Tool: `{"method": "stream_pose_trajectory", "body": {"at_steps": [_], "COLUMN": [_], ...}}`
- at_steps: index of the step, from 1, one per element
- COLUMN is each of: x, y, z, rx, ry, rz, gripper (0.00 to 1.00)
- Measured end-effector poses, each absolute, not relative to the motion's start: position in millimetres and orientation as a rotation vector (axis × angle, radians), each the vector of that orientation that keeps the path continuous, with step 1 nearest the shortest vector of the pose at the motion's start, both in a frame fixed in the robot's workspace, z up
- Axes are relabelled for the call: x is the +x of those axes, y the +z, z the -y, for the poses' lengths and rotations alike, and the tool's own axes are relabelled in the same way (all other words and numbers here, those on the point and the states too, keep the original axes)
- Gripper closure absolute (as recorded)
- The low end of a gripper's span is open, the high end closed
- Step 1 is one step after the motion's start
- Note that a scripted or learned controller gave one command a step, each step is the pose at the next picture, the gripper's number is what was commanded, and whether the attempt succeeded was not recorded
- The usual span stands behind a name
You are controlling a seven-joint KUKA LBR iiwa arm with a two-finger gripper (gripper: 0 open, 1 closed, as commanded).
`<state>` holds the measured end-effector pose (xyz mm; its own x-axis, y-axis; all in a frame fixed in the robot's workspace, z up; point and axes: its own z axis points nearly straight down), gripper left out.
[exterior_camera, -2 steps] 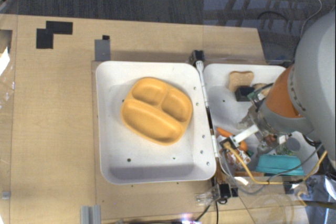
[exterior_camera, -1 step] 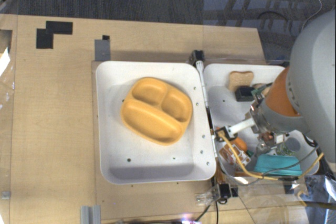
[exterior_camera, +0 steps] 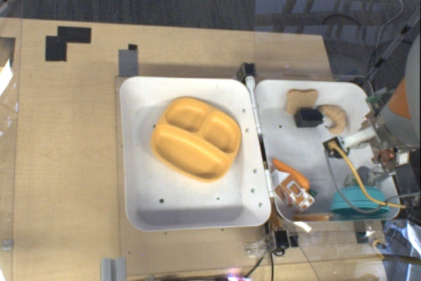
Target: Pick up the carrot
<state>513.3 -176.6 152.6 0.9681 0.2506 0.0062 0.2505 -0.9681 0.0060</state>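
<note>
The carrot (exterior_camera: 291, 172) lies well left of the gripper (exterior_camera: 383, 156), touching a small box (exterior_camera: 293, 194); the grab could catch that instead.

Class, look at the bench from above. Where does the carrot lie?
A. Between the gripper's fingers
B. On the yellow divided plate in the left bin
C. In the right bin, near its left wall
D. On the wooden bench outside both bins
C. The carrot lies on the floor of the right bin, close to its left wall, beside a small patterned box.
</note>
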Motion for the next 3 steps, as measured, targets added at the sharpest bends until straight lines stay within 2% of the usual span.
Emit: {"method": "stream_pose_trajectory", "body": {"at_steps": [1,2,3], "x": [496.9,497.9,496.1], "y": [133.6,121.8,89.6], "z": [184.8,89.6,84.0], "rx": [3.078,3.092,3.062], "ry": [0.041,0.048,0.040], "rz": [-0.577,-0.524,-0.651], "gripper": [0.00,0.00,0.00]}}
